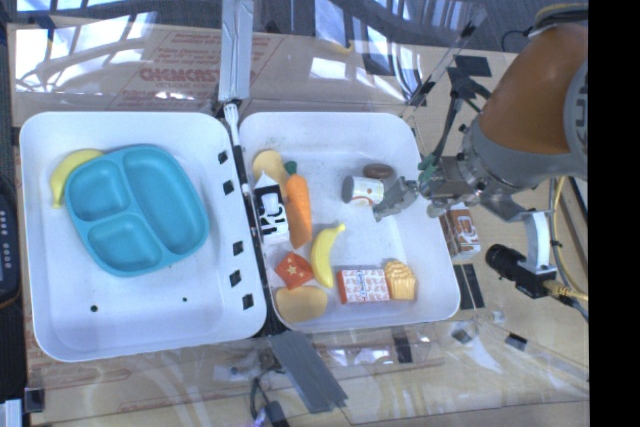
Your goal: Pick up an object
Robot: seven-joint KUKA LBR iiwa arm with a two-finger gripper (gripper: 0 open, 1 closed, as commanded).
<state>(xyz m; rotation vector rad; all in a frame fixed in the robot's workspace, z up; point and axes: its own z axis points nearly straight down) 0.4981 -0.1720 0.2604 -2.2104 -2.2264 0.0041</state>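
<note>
White plastic, two shallow bins side by side on the table point(520, 355).

Left bin point(60, 315) — holds a blue compartment plate point(135, 208) with three wells, lying toward the bin's upper half; a yellow banana point(68, 170) is tucked against the plate's upper left edge.

Right bin point(330, 130) — holds the smaller toy items, most of them gathered along its left and lower parts.

Arm point(535, 110) — grey with an orange band, entering from the right, over the right bin's right wall.

End effector point(392, 199) — low inside the right bin, near its right side; whether its fingers are apart or together cannot be told.

Items in the right bin, by size:
- Orange carrot point(297, 206), lying lengthwise, green top pointing up.
- Black-and-white box point(268, 211), touching the carrot's left side.
- Second banana point(326, 252), just below and right of the carrot.
- Red-and-white carton point(362, 284), near the lower wall.
- Tan bread-like piece point(301, 303), in the lower left corner.
- White cup point(362, 189), on its side, just left of the end effector.
- Yellow fries piece point(401, 280), touching the carton's right end.
- Red block with a star point(293, 269), above the tan piece.
- Pale yellow piece point(267, 162), above the box.
- Brown round piece point(378, 171), just above the cup.
</note>
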